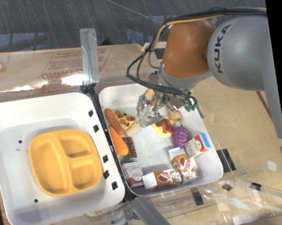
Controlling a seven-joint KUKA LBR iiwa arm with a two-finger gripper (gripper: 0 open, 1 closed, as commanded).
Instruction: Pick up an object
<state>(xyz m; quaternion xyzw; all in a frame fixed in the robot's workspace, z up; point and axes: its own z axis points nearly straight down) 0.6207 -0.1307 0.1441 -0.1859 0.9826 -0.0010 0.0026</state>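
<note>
My gripper (pixel 149 112) hangs over the upper middle of the right bin (pixel 154 165), under the orange wrist band. Its metal fingers point down and left toward a pizza slice toy (pixel 125 120) and a hot dog toy (pixel 114 119). Just right of the fingertips lies a yellow and red toy (pixel 163 127), with a purple grape bunch (pixel 181 136) beside it. Whether anything sits between the fingers cannot be made out.
An orange carrot (pixel 119 141) lies along the right bin's left wall. Small cartons (pixel 183 167) and a bottle (pixel 159 178) crowd its near edge. The left bin (pixel 6 124) holds a yellow divided tray (pixel 64 161). Cables loop above the wrist.
</note>
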